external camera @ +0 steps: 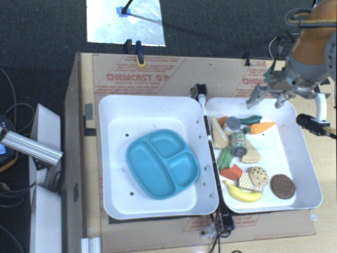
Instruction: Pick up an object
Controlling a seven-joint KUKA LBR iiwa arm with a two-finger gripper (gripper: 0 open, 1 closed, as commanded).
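Note:
The right bin holds several toy foods: an orange carrot, a dark green piece, a small can, a bread slice, a banana, a chocolate-chip cookie and a brown round cookie. My gripper hangs above the bin's far edge, just beyond the carrot. It is open, its two fingers spread apart, and there is nothing between them.
A blue divided plate lies in the left bin. A red piece and a green piece lie near the divider. A black cable part juts over the right bin's right rim.

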